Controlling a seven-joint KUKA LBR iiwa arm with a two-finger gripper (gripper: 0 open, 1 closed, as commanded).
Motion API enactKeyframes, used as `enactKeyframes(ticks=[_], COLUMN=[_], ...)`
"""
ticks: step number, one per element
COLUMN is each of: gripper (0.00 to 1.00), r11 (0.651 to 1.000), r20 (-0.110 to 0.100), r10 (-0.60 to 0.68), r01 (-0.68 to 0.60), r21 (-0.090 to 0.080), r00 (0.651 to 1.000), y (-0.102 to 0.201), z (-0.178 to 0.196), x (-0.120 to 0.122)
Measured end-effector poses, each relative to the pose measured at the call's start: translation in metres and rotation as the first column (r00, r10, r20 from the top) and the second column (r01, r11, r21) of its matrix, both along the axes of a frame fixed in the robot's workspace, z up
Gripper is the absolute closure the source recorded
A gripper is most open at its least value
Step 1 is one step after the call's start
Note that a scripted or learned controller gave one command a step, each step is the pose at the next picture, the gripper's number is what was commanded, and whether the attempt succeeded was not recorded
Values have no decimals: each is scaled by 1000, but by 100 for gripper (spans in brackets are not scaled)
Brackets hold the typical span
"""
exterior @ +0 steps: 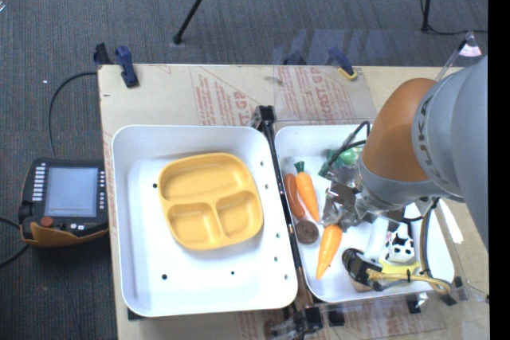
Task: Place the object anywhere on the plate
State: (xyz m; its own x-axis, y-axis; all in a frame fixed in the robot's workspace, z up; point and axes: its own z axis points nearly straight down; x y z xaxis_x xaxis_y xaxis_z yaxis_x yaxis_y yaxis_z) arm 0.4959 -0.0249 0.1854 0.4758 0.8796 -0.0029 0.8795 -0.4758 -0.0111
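Yellow plastic, the three-part plate [211,201] sits bare in the left bin [135,171], while the likely objects, two carrots [307,196] and a third carrot [328,248], lie in the right bin [307,141] just beside the gripper [343,207]. Packed so close, a descent could nudge a neighbour or pinch two at once. The wrist hides the claw, so its opening and any load I cannot tell
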Motion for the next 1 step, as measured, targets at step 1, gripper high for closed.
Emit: enactKeyframes(ticks=[1], gripper=[100], r11=[976], r20=[5], r10=[-218], r01=[218], r21=[-2], r00=[976], y=[69], z=[28], x=[81])
